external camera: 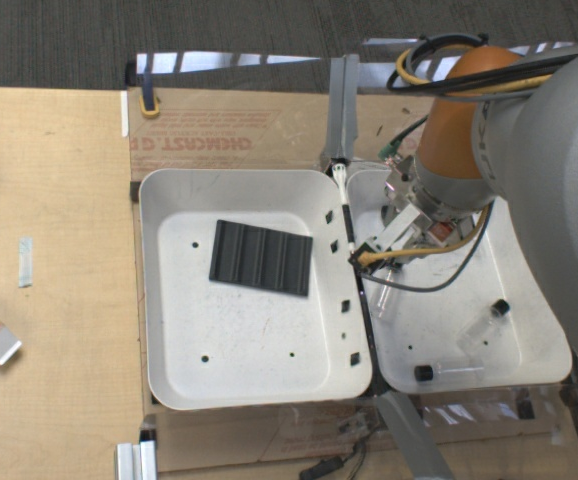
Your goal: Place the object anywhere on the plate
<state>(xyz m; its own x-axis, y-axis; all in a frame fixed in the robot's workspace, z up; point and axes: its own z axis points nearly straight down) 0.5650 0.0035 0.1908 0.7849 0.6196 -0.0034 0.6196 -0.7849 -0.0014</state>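
Hand point(401, 230), seemingly over right bin point(529, 363).

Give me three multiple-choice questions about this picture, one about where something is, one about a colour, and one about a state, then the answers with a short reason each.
1. Where does the dark ribbed plate lie?
A. In the left bin
B. In the right bin
C. On the cardboard outside the bins

2. What colour is the band above the arm's wrist?
A. Blue
B. Orange
C. Green

3. How does the plate lie?
A. Standing on edge against the bin wall
B. Flat on the bin floor, slightly turned
C. Hanging over the bin rim

Answers:
1. A: the plate sits within the left bin, while the arm reaches over the right bin.
2. B: the rounded section above the wrist is plainly orange.
3. B: its whole ribbed top faces the camera, its edges skewed to the bin's sides.
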